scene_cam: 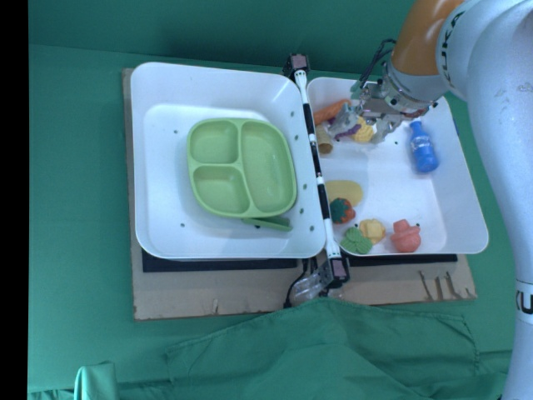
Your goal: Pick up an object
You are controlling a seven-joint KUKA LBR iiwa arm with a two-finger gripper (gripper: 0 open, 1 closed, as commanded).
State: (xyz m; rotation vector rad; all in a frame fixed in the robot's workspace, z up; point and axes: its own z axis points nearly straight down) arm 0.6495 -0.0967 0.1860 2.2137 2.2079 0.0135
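My gripper (366, 122) is low over the back left part of the right bin (450, 215). Right under and beside it lies a cluster of small toys: an orange carrot (331, 110), a purple and yellow piece (360, 130) and a tan cone (323, 146). The gripper touches or nearly touches the purple and yellow piece; I cannot see anything lifted. A blue bottle (422, 147) lies just to the gripper's right.
Along the right bin's front lie a yellow piece (346, 192), a red and green fruit (341, 211), a green leafy toy (358, 240), a small yellow toy (373, 228) and an orange toy (405, 236). The left bin (166, 98) holds a green divided plate (241, 167) and a green spoon (266, 222).
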